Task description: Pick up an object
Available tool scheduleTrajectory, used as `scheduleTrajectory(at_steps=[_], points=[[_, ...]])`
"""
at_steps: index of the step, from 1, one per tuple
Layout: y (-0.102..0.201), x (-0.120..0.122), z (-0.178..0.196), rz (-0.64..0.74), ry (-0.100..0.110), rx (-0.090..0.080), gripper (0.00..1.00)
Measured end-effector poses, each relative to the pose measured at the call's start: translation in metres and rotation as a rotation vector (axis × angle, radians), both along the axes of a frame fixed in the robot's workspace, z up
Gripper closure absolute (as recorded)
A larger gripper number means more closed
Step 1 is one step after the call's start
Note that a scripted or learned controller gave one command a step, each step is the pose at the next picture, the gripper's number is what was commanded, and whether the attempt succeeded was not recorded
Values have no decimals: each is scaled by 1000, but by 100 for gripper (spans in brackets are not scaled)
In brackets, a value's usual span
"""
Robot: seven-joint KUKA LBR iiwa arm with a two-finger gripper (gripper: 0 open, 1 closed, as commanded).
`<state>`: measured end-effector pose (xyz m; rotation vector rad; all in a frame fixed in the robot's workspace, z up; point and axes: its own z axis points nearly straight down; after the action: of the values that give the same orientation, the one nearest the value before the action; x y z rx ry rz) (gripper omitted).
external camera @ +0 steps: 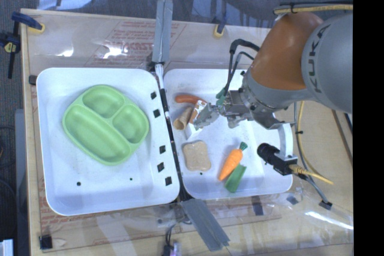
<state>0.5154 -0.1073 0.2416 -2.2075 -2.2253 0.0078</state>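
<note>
My gripper (202,114) hangs low over the right bin (270,81), its fingers pointing left and standing open, with nothing between them. Just left of the fingertips lies a tan cone-shaped piece (183,117), close to them or touching; I cannot tell which. A red sausage (189,99) lies just above the cone. A slice of toast (196,156) rests below it. An orange carrot (230,163) and a green piece (236,178) lie near the bin's front edge. The arm's wrist covers the bin's right half.
The left bin (54,189) bears a green divided plate (106,123). A ridge with black clips (163,129) separates the two bins. A black fitting with cables (275,159) sticks out of the arm over the right bin's front right corner.
</note>
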Motion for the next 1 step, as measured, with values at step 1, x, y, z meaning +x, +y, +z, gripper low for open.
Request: scheduleTrajectory(at_steps=[1], points=[[-82,-29,-150,-2,-6,0,0]])
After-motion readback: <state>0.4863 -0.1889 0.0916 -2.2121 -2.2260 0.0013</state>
